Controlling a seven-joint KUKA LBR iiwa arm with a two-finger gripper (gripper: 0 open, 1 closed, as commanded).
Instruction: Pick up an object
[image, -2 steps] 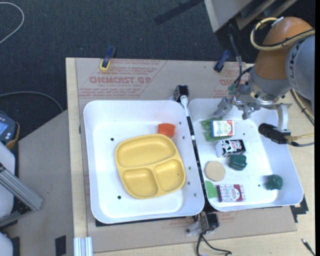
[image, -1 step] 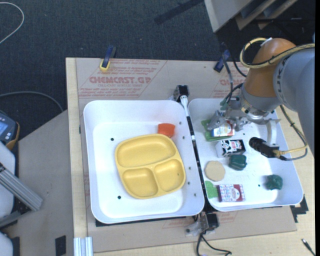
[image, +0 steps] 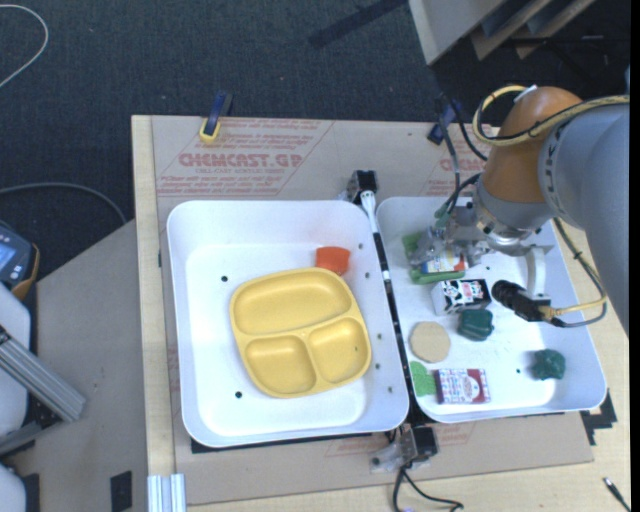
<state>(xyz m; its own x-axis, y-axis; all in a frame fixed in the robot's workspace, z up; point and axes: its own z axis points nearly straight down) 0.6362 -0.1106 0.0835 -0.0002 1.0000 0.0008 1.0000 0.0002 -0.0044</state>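
Robot lab, bench (image: 250, 150) w/ clamped board, loose cables (image: 30, 190), two bins (image: 185, 300)

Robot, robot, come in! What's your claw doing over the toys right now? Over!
Gripper low in right bin, at its far end. Green-and-red item right beneath it; grasp unclear. Cow-print carton and green pepper crowd close by.

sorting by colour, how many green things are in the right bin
4: a green piece by the hand, a dark green pepper-like toy mid-bin, a dark green lump at right, a light green piece at front-left. The arm may hide more.
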